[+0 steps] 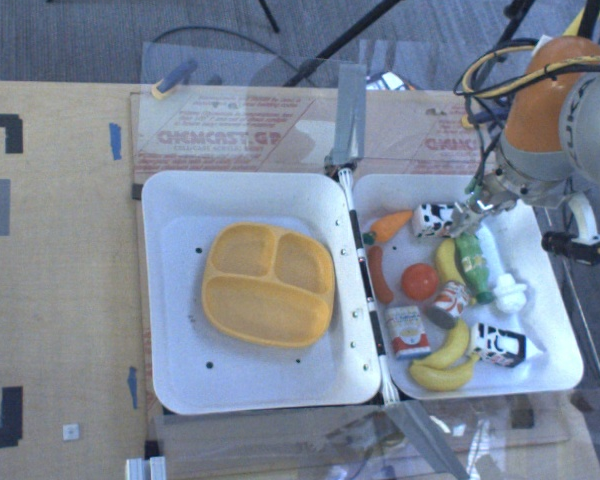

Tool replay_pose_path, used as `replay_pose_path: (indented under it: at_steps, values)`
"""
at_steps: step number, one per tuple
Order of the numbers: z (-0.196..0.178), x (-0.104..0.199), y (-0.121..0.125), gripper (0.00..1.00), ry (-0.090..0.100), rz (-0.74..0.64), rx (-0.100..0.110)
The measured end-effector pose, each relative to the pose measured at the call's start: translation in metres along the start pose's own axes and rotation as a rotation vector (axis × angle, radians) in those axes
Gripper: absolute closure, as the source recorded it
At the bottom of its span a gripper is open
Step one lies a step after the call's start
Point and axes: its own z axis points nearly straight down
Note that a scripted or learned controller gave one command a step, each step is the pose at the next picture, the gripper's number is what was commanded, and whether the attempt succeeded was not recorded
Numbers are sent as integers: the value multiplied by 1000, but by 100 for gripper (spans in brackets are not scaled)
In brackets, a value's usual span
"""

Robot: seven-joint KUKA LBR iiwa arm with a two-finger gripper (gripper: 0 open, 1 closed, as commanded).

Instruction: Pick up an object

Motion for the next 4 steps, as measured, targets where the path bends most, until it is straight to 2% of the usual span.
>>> replay_pose_path:
  at_steps: [1,2,3,4]
  values:
    - [-4,4,5,0,3,-4,-13]
    - [6,-13,10,0,13,-246,-48]
    - [5,26,22,0,-14,-246,-47]
    - [8,20,21,0,-7,-333,-52]
